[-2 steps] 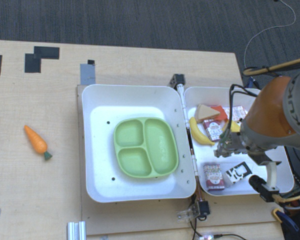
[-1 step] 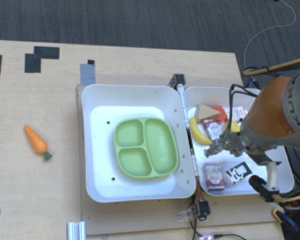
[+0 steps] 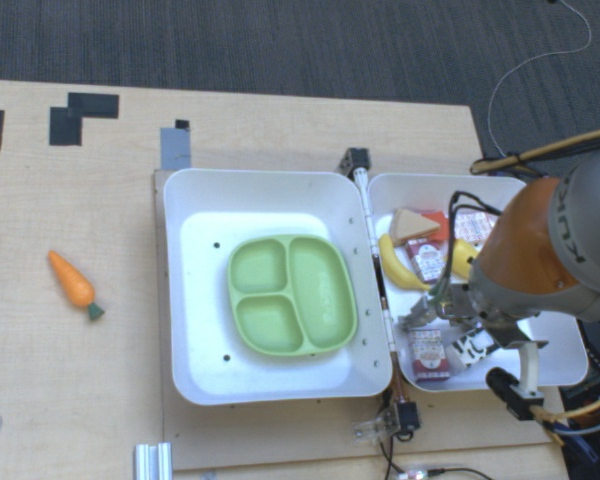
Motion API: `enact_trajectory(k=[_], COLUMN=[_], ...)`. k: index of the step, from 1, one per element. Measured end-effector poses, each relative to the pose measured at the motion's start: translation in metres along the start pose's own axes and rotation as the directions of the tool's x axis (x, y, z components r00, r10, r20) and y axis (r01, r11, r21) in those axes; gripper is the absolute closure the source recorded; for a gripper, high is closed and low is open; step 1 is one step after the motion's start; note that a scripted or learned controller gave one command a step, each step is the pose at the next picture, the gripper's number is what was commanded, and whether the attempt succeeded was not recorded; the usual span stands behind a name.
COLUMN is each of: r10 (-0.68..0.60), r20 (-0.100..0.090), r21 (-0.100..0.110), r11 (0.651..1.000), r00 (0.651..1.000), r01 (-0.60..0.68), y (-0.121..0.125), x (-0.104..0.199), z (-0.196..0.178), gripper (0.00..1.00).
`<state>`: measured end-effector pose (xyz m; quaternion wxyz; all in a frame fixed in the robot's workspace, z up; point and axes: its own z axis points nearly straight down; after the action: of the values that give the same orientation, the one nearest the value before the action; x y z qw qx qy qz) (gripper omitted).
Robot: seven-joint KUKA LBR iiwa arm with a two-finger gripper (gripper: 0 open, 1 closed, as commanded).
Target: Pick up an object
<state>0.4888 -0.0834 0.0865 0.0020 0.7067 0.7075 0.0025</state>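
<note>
I am hovering my jaws [image 3: 442,311] over the right bin [image 3: 570,363]; whether they're clenched, I cannot tell. One banana [image 3: 400,265] is lying at their eleven o'clock, two packets [image 3: 429,353] close by.

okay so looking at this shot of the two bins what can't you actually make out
- Claw, camera view: whether open or shut; the arm's wrist covers most of it.
- Right bin: much of its floor hidden under the arm.
- Banana: its right part hidden by a red packet.
- Packet near the front rim: label too small to read.
</note>
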Motion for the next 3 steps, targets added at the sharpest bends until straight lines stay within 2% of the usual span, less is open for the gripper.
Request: enact_trajectory(k=[1,2,3], r10=[-0.001,-0.001,-0.003], r20=[0.001,0.001,0.0], r21=[-0.006,-0.006,-0.009], r11=[1.0,1.0,1.0], r00=[1.0,1.0,1.0], r01=[0.001,0.001,0.003], y=[0.002,0.002,0.004], x=[0.0,0.0,0.001], z=[-0.012,-0.011,-0.022], gripper=[1.0,0.0,1.0])
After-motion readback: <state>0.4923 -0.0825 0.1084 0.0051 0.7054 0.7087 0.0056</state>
